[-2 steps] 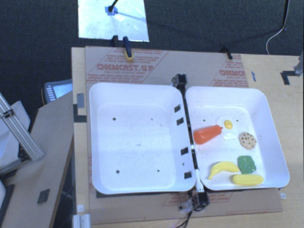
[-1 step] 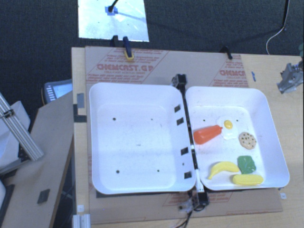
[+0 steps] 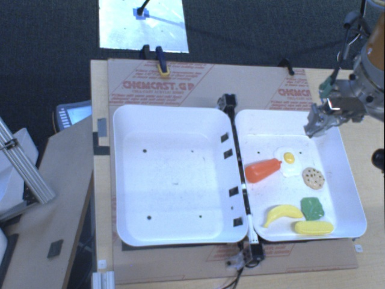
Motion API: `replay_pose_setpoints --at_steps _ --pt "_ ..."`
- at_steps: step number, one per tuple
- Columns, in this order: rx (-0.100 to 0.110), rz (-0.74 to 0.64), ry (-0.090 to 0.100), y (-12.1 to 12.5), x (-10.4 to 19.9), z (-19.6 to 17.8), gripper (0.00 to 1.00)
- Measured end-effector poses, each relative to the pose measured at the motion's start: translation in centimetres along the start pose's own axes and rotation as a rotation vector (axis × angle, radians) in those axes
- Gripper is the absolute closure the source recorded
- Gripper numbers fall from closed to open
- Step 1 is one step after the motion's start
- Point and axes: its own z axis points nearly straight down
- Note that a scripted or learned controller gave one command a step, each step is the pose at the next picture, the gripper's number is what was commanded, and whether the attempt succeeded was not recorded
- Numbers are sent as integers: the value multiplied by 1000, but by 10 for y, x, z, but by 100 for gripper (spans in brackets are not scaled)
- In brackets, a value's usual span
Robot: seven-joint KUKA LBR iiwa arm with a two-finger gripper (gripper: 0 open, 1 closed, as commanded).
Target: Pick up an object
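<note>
The right bin [image 3: 337, 143] holds several toy foods: an orange carrot [image 3: 262, 170], a fried egg [image 3: 289, 161], a round cookie [image 3: 313, 177], a yellow banana [image 3: 283, 214], a green piece [image 3: 312, 208] and a yellow corn cob [image 3: 313, 227]. My gripper [image 3: 317, 124] hangs over the bin's far right corner, above and to the right of the egg, well clear of every item. Nothing is between its fingers.
The left bin [image 3: 174, 173] lies beside the right one, joined by a black clamp strip [image 3: 236, 167]. Both rest on a cardboard sheet [image 3: 198, 83]. A metal plate [image 3: 143, 17] lies beyond the bench, and a clamp [image 3: 161, 62] grips the far edge.
</note>
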Motion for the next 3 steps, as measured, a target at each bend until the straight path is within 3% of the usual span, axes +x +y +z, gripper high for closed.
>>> replay_pose_setpoints --at_steps 1,2,3 --pt "-13 -1 2 1 70 -78 100" --pt "-8 4 1 8 93 -89 100" --pt "-5 4 0 0 116 -88 100"
